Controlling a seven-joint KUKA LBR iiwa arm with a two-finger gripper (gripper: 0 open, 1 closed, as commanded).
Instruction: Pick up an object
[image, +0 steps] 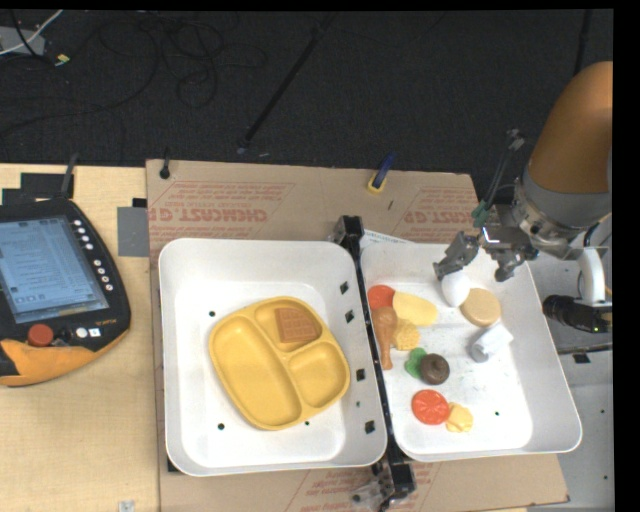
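Gripper fingers spread apart, nothing btwn them, hovering over right bin just above white egg, w/ tan disc beside.

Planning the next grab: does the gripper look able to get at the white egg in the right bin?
Probably yes. The gripper hangs just above the white egg, whose top is uncovered. The tan round piece lies close beside it and might get bumped.
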